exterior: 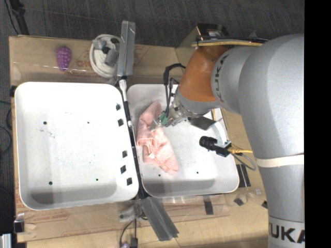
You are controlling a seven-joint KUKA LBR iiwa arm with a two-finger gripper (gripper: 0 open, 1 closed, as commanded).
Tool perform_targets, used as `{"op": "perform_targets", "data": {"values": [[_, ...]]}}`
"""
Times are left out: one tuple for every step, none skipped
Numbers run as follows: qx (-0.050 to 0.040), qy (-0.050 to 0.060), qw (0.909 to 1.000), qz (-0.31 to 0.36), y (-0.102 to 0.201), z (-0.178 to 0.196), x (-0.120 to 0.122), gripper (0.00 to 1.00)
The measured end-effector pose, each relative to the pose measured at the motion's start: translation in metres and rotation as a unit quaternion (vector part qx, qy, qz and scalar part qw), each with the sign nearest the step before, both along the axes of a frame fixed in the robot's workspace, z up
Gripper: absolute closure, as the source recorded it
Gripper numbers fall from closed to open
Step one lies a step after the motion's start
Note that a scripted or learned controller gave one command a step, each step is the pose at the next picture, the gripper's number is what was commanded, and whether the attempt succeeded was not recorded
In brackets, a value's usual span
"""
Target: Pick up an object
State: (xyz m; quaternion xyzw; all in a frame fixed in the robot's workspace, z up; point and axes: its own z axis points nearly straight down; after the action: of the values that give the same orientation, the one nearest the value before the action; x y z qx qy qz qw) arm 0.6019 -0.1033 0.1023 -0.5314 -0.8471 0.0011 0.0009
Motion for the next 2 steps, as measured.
{"op": "perform_targets", "data": {"values": [[0.0013, -0.001, 0.9976, -0.069, -0.013, -0.008, -0.003, 1.00], [0.0003, -0.003, 0.9961, 0.088, -0.010, -0.008, 0.018, 1.00]]}}
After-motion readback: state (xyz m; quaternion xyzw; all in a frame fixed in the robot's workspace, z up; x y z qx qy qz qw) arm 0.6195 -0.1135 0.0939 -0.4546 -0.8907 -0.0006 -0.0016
